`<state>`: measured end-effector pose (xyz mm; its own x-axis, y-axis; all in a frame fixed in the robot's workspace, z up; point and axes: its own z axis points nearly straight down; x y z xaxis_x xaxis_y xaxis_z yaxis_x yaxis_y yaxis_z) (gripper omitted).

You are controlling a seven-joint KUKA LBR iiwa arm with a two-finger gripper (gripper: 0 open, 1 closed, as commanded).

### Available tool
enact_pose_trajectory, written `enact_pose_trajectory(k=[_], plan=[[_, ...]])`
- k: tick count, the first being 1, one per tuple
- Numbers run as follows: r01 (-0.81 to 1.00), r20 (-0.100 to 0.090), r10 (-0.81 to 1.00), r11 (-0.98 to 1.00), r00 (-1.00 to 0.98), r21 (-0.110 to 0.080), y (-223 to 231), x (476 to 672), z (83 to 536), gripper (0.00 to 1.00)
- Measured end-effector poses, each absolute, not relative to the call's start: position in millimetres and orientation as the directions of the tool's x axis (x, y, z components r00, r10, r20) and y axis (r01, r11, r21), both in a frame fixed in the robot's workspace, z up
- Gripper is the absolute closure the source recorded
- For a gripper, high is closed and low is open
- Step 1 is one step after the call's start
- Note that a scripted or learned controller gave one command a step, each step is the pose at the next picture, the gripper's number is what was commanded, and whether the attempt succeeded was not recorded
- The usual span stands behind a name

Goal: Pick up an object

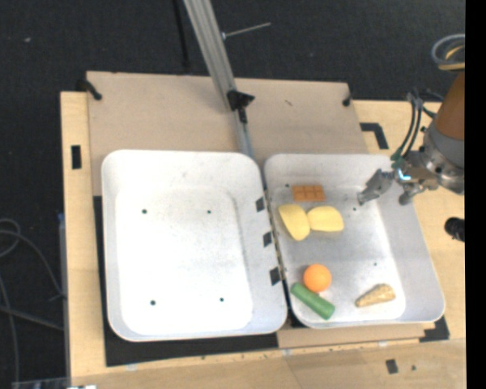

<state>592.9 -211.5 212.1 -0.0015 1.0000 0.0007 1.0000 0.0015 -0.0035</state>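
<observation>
A waffle [309, 192], two yellow pieces [310, 220], an orange [317, 278], a green stick [313, 301] and a wedge [375, 296] lie left of and below the gripper [390, 186], fingers apart, holding nothing, above the right bin [413, 250].

You see open two-finger gripper [390, 188] over right white bin [405, 254], well apart from round orange ball [317, 278] below-left.

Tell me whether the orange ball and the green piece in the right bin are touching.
Cannot tell. In the camera view the orange ball sits right against the green piece with no visible gap, but the slanted angle could hide one.
</observation>
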Motion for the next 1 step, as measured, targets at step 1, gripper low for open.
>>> enact_pose_trajectory(k=[1], plan=[[1.0,-0.002,1.0,0.004,-0.004,0.001,-211.6,593.9,215.4,0.0]])
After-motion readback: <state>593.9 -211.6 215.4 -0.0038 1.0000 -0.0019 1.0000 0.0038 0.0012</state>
